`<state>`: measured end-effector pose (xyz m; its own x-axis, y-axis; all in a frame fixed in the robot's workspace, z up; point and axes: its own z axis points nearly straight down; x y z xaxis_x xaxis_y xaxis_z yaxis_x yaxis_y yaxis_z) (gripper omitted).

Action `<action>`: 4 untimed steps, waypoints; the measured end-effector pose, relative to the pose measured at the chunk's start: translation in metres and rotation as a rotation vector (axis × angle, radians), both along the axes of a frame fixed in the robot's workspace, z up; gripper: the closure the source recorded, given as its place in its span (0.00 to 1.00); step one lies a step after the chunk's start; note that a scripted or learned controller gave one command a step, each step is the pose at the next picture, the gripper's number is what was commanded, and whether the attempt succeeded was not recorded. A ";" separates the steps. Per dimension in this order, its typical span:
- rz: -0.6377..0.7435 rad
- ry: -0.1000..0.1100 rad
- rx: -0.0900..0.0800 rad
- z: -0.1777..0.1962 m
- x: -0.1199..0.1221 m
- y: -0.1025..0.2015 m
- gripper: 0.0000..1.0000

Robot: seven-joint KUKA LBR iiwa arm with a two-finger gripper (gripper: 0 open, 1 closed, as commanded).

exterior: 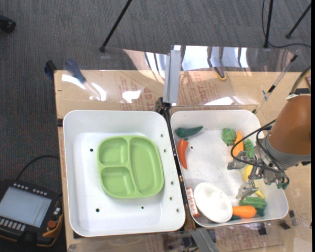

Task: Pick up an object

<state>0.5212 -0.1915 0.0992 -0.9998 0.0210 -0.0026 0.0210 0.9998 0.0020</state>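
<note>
The right bin [210,114] holds toy food. There is a dark green pepper [189,132], a red chili [183,153], a broccoli floret [229,136], a thin carrot [239,139] and a leafy green piece [249,149]. My gripper [240,180] hangs over the bin's right side, open, with its fingers spread toward the left. A yellow piece [248,173] shows just beneath it, near the palm; whether they touch is unclear. Nothing is clamped between the fingers. An orange carrot [243,211] and a green vegetable [255,203] lie below the gripper.
A white round dish [212,202] sits at the right bin's near edge. The left bin [79,140] holds a green divided plate [130,166]. The arm's orange band [296,125] overhangs the right bin's right wall. A clear screen stands behind both bins.
</note>
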 end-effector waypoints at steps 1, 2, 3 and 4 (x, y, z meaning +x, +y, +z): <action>-0.040 0.000 -0.001 -0.012 0.068 -0.022 0.00; 0.033 0.011 -0.001 -0.010 0.106 -0.015 0.00; 0.045 0.003 -0.001 -0.011 0.031 -0.020 0.00; 0.123 -0.001 0.000 -0.011 0.090 -0.003 0.00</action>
